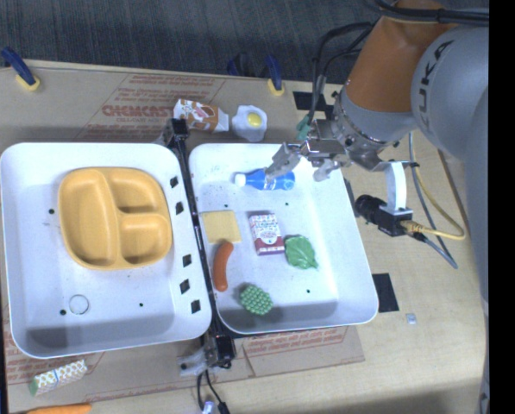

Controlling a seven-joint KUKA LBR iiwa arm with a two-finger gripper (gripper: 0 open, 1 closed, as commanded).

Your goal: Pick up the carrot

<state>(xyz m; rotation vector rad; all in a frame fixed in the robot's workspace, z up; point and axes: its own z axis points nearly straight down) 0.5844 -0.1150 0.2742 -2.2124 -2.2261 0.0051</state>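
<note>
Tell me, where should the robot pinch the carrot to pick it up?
Probably around its middle, coming straight down. The carrot lies flat and lengthwise against the right bin's left wall, so the fingers should close across its narrow width. The cheese slice sits by its top end, so avoid gripping there.

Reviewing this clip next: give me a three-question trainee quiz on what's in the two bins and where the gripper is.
1. True or false: the yellow three-compartment plastic tray lies in the left white bin.
2. Which item lies nearest the two-finger gripper?
A. blue plastic bottle with a white cap
B. green bumpy round toy
C. green leafy toy
3. Fill in: the long orange carrot-like piece lies in the right white bin along its ____ wall.

Key
1. True.
2. A; the gripper hangs just above it at the bin's far end.
3. Left, by the divide between the bins.
</note>
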